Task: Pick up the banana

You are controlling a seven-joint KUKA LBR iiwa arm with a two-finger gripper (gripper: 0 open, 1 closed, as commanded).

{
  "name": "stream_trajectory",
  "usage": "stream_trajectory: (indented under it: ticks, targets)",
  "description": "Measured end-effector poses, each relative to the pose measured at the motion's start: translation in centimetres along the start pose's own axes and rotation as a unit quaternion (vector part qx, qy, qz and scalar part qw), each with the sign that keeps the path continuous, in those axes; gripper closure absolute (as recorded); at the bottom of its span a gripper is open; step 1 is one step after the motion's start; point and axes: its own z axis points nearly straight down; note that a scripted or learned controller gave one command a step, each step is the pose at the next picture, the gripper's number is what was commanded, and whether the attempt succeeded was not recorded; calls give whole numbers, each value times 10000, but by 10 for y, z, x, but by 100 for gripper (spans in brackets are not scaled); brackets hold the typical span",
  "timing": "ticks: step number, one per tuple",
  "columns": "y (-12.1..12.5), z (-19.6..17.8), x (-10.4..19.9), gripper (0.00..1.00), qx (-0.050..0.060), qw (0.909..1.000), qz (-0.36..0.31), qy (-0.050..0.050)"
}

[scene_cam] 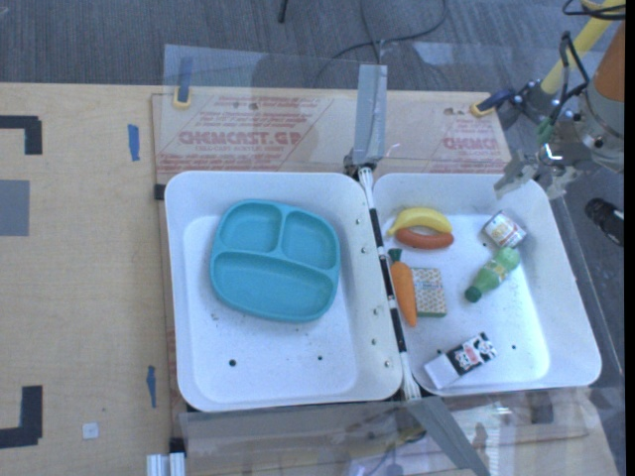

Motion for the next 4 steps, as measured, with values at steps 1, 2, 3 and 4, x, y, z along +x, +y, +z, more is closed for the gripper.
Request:
stream_trajectory:
  ticks: [1, 2, 3, 4]
  targets:
    - [33, 124, 37, 0, 0, 9998, -195, 2]
    - [42, 164, 81, 0, -16, 9876, -1572, -16]
    - [42, 66, 123, 0, -20, 9775, -2111, -10]
    - [42, 46, 104, 0, -29, 9925, -1221, -14]
